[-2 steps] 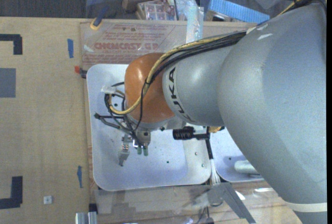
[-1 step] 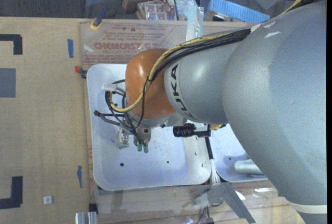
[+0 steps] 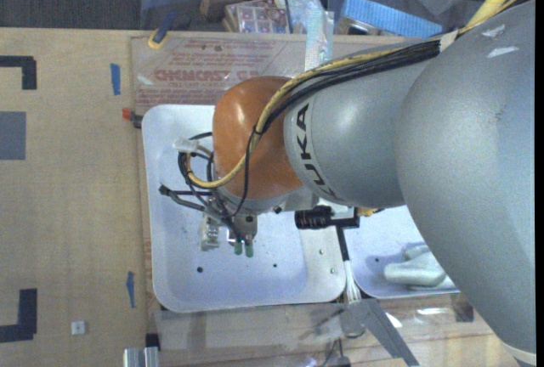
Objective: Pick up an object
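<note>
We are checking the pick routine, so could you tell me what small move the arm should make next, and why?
Probably a short sideways shift toward the pale object in the right bin. The gripper hangs over the left bin, and no graspable thing is visible on the white floor around it, so lowering there would likely catch nothing.

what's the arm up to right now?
The grey KUKA arm with the orange band reaches in from the right and hangs low over the left shallow white bin. Its gripper points down at the bin floor, with a small pale object beside it; whether it is gripped is unclear. A pale whitish object lies in the right white bin.
</note>
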You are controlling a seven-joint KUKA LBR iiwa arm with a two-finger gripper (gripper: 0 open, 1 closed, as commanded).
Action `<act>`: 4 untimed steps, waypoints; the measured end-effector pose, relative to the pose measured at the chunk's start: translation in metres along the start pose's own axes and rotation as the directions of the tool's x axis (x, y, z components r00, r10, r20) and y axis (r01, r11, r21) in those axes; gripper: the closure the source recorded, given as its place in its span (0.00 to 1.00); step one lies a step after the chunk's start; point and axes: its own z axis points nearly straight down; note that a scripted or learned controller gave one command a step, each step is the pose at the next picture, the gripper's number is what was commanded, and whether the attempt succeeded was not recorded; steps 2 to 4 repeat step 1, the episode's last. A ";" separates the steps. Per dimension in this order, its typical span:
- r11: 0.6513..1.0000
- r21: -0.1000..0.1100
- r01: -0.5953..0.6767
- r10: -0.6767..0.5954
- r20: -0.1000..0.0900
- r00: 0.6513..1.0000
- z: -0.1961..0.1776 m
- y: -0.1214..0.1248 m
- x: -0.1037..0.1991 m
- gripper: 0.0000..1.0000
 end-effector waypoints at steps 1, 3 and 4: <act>0.966 0.001 0.257 -0.257 -0.005 0.966 0.032 -0.025 0.012 1.00; 0.966 0.001 0.257 -0.257 -0.005 0.966 0.032 -0.025 0.012 1.00; 0.966 0.001 0.257 -0.257 -0.005 0.966 0.032 -0.025 0.012 1.00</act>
